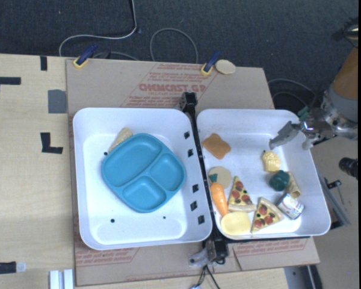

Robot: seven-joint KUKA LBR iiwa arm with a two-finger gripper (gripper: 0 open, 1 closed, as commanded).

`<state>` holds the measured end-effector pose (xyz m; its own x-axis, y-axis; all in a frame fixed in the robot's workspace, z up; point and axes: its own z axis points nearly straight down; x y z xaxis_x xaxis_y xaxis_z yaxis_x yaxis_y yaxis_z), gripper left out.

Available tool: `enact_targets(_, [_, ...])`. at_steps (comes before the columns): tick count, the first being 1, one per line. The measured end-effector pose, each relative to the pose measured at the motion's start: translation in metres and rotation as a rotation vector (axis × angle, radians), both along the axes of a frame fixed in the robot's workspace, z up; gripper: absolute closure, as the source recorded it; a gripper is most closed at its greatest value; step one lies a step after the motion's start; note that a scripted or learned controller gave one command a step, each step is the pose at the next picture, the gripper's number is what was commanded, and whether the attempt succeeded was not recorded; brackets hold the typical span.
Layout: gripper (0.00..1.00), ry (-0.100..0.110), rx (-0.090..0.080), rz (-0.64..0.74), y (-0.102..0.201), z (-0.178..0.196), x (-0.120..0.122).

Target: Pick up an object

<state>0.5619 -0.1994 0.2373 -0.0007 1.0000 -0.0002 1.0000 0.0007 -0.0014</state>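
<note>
My gripper (295, 136) hangs over the right side of the right bin (253, 120), open, with nothing between its fingers. One grey finger (281, 136) points left, above a small yellow knobbly piece (271, 159). Just below that lies a dark teal object (280, 180). Lower in the bin are two pizza slices (239, 194) (265, 214), a carrot (218, 197), a pale yellow disc (236, 223) and a silver-white piece (290, 208). A brown toast-like piece (216, 146) lies at the upper left of this bin.
The left bin (87, 221) holds a blue divided plate (144, 171) with a tan piece (120, 138) tucked under its upper left edge. A black divider (195, 161) runs between the bins. A tan disc (225, 67) rests on the cardboard behind them.
</note>
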Motion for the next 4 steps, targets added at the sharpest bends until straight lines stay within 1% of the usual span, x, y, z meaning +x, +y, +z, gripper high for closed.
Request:
enact_targets(1, [0.0, 0.005, 0.0, -0.001, -0.023, -0.08, 0.009])
enact_targets(2, [0.0, -0.003, -0.004, 0.002, -0.017, -0.156, 0.01])
enact_targets(3, [1.0, -0.01, -0.007, 0.001, -0.018, -0.139, 0.012])
enact_targets(4, [1.0, 0.003, 0.002, -0.002, 0.016, -0.112, -0.053])
